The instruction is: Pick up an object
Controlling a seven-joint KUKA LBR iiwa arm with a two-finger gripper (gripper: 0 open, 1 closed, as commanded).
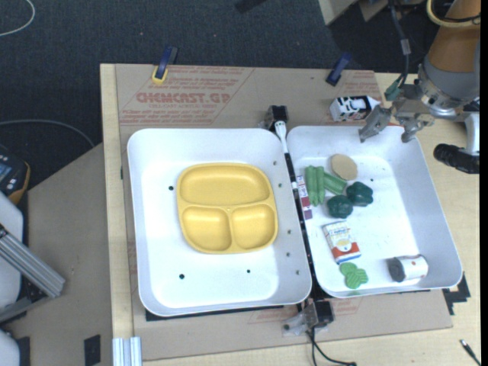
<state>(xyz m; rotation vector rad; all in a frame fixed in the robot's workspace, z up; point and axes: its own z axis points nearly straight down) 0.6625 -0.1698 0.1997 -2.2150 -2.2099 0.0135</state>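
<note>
The gripper [390,128] hangs over the right bin's [438,204] far edge, fingers apart, holding nothing. Toys [339,185] lie along that bin's left side.

Left bin [145,204]: one yellow tray [226,206] with three compartments, lying near the centre.

Right bin [435,204]: green pods [322,181] beside the inner wall; tan disc [344,166] just above them; dark green lump [351,198] near the pods; small carton [341,242] with red and white print, lying flat; light green piece [353,275] just below the carton; grey-capped white cylinder [407,267] on its side near the front right corner.

Bench: black-and-white item [353,107] just outside the right bin's far rim; two clamps at the board's far edge.

Gripper [392,130]: above the right bin's far rim, two fingers spread apart, nothing between them.
</note>
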